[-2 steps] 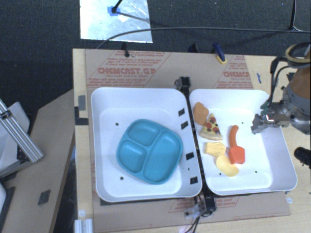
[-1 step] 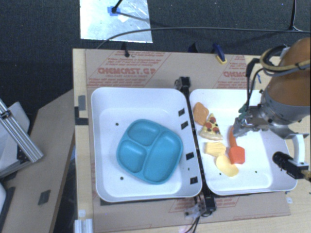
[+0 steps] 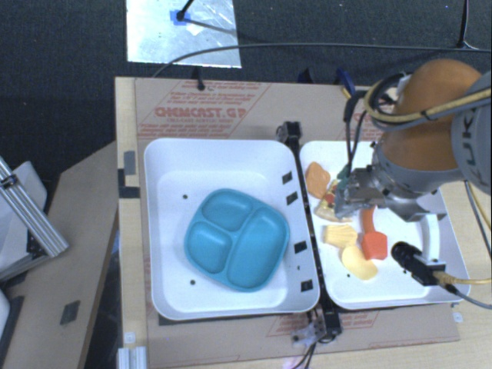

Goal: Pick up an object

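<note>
- A dark floor is seen behind a bench (image 3: 200,106) covered by a printed cardboard sheet. A foil square (image 3: 183,21) lies at the far side.
- The left bin (image 3: 165,167) takes up the middle of the bench. Its raised rim meets the right bin (image 3: 384,292) along a shared wall set with black clips (image 3: 300,246), and that wall is judged an edge to be kept clear of.
- The arm (image 3: 430,121) is reached in from the right and hangs over the far half of the right bin, so open room is left mainly on that bin's near side and straight above.
- A blue divided plate (image 3: 237,238) is laid flat in the left bin. It is judged stiff, smooth and too wide to be taken except by its rim.
- The gripper (image 3: 344,197) is set low over the left part of the right bin. Whether it is released or clenched cannot be told, and nothing is seen to be held.
- The likely targets are small toy-food pieces in the right bin, all judged light, hard and somewhat slippery.
- An orange-red piece (image 3: 373,241) is seen just to the right of a pale yellow block (image 3: 340,234). The block's flat sides are judged the surest hold.
- A rounded yellow piece (image 3: 358,263) lies nearest. It may roll if pinched off-centre.
- An orange piece (image 3: 317,177) lies close to the shared wall, with little room on its left.
- A small red piece (image 3: 329,203) is seen beside the gripper. Its shape is too small to be told.
</note>
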Controlling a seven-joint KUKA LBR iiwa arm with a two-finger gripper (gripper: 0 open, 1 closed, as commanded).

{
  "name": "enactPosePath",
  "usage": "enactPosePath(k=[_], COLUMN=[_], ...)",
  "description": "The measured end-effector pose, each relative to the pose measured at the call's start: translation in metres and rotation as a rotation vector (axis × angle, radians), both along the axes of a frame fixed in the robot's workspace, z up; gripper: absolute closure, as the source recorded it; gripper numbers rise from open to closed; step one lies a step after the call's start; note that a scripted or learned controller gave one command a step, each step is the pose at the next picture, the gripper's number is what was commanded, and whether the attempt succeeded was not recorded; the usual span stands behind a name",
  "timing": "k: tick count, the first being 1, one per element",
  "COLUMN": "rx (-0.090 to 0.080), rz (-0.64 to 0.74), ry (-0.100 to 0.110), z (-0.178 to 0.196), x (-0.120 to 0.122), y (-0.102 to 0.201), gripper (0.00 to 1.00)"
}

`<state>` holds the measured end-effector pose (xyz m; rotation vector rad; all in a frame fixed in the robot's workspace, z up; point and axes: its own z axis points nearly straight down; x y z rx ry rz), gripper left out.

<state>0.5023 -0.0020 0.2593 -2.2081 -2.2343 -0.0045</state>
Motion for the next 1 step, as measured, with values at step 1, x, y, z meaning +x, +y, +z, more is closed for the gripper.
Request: enactPosePath(k=[1], rx=[0.001], rz=[0.000], ry=[0.001], z=[-0.0028], x=[-0.0064], y=[0.0617], gripper=[1.00])
